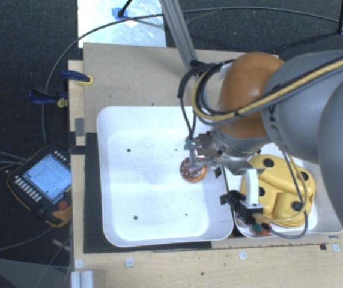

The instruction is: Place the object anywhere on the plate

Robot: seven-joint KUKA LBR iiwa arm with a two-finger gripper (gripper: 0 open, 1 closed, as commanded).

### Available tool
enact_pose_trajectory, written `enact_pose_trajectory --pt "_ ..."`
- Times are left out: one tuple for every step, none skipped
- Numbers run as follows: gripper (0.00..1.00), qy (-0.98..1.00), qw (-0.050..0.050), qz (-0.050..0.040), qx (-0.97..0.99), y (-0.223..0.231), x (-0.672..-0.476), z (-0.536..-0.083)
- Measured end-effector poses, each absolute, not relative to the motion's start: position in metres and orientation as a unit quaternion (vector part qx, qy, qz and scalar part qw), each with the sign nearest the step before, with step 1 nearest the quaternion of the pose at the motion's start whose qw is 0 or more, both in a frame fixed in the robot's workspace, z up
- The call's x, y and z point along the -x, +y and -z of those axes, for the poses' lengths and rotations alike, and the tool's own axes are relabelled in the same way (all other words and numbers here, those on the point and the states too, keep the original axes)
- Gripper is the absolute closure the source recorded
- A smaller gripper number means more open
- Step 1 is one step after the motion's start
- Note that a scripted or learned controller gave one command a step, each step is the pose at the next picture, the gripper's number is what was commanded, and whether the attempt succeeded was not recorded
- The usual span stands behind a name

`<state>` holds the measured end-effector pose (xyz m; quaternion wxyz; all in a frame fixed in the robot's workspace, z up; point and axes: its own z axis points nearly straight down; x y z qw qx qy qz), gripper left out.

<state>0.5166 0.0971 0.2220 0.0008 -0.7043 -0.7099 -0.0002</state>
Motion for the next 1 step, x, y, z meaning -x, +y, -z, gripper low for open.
enact_pose_trajectory --pt "1.00 -0.710 0.000 0.0008 0.704 0.1178 -0.5032 -0.2332"
